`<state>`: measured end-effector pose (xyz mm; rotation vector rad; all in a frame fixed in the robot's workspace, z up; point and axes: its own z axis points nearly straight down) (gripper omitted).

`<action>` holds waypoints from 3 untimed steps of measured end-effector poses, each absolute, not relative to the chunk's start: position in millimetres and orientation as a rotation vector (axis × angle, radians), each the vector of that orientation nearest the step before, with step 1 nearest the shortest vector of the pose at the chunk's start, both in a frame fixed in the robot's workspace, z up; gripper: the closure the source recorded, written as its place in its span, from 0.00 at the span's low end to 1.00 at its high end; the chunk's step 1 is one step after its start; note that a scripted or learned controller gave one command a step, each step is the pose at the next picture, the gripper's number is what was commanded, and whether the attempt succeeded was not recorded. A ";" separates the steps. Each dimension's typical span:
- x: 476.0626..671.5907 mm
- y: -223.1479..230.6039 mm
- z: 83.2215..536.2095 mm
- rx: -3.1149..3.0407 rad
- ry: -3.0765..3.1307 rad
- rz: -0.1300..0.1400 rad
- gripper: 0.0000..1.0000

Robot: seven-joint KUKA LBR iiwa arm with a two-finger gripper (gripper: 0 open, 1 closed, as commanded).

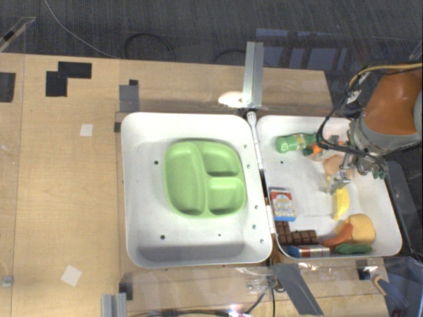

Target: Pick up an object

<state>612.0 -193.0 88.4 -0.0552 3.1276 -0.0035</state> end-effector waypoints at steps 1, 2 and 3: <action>543.7 -175.6 90.3 0.057 3.128 -0.003 0.00; 587.6 -129.0 89.8 0.112 3.123 0.000 0.00; 518.1 -140.0 91.1 0.396 3.098 -0.001 0.00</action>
